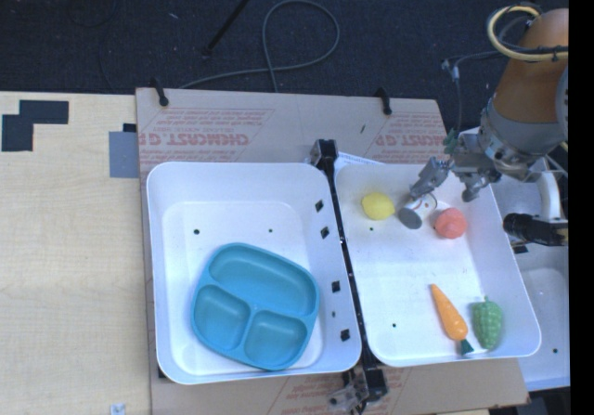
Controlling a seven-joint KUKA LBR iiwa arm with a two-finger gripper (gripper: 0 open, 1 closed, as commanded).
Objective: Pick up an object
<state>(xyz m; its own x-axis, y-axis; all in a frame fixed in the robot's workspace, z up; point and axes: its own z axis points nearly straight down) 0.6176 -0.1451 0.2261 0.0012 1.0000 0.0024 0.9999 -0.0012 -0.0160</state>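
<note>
Objects for picking are catalogued from the near edge of the right bin (520, 311) outward. Nearest are listed an orange carrot (449, 311) and, just beside it on the right, a green knobbly piece (487, 322); the two lie close together, almost touching. Further back are recorded a pink ball (450, 223) and a yellow ball (377, 206), set apart, with the gripper (419, 203) hanging between them over the bin floor. Whether its pincer is wide or narrow cannot be told, and nothing is seen held in it.

Handling note: either ball is judged the likeliest target, since both are near the gripper. A good attempt would be centred over one ball before descent, because a round piece is likely to roll if it is touched off-centre. The near pair would be harder to separate.

Surroundings: in the left bin (186, 186) a blue divided tray (254, 304) is kept, well apart from the work. Beyond the bins, printed cardboard (241, 130) is noted, then loose cables (297, 28) on dark floor. No obstruction to the balls is recorded.
</note>
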